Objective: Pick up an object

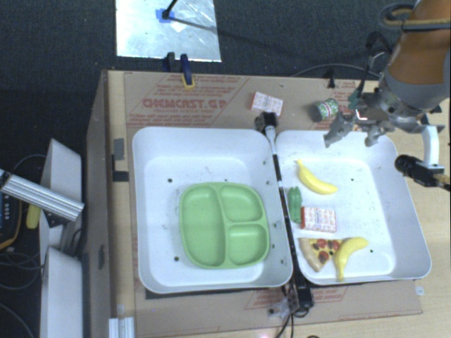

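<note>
1. Nearest the camera, in the right bin (pixel 405 210), a pizza slice (pixel 317 251) and a second banana (pixel 348 252) lie touching at the bin's 6 o'clock edge.
2. Just beyond them sit a small red-and-white packet (pixel 318 219) and a green pepper-like piece (pixel 294 204) against the divider.
3. Farther back, a banana (pixel 315 179) lies alone, its long axis running from 10 o'clock to 4 o'clock.
4. Farthest, the gripper (pixel 354 132) hovers over the bin's 12 o'clock rim, its two fingers spread wide with nothing between them.
5. From the gripper, that lone banana lies toward 7 o'clock, the closest pick; I judge the spread would need turning across its length.
6. A green plate (pixel 225 225) fills the left bin (pixel 151 189).
</note>
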Motion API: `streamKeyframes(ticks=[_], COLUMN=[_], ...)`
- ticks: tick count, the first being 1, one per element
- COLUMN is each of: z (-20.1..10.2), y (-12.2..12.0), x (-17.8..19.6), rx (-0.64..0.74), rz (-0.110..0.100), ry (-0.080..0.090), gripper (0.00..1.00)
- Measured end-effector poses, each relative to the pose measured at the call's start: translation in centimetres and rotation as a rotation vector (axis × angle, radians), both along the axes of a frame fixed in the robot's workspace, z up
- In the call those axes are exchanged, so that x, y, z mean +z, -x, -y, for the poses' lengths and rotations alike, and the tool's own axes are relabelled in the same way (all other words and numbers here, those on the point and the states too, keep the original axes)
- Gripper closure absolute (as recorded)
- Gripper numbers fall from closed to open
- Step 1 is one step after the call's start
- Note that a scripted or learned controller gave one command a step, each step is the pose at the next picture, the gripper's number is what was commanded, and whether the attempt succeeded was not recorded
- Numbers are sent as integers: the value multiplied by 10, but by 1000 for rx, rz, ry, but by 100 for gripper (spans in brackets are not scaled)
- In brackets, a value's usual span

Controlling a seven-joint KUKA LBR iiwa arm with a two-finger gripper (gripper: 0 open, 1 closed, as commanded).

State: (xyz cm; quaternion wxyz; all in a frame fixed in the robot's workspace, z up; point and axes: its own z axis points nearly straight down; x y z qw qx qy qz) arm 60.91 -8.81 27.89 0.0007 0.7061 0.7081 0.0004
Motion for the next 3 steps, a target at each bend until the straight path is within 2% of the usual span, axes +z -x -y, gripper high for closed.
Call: streamKeyframes(ticks=[1, 2, 3], z=[3, 8, -2], y=[-15, -21, -26], x=[-72, -94, -147], rx=[-2, -2, 0], rz=[-2, 0, -1], ry=[0, 0, 0], gripper=[0, 0, 0])
